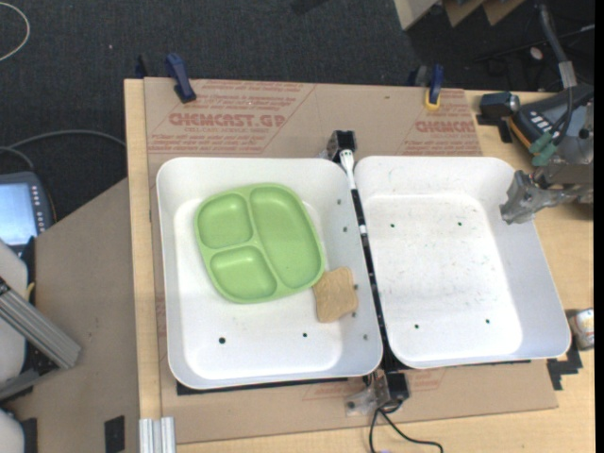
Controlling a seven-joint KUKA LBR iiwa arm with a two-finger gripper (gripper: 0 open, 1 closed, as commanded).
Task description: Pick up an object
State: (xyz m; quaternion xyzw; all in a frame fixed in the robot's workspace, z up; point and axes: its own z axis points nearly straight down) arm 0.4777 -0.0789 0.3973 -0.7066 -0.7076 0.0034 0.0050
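Counter (pixel 142 253) carries two bins; left bin (pixel 189 347) holds green tray (pixel 258 243), tan piece (pixel 335 295) touching it. Pincer (pixel 521 204) state: cannot tell. Approach tan piece from its free side.

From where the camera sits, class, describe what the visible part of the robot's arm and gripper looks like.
At the right edge, beside the right bin, the gripper is dull grey metal, blocky and angular. Above it sits darker hardware with a green cable and black wiring.
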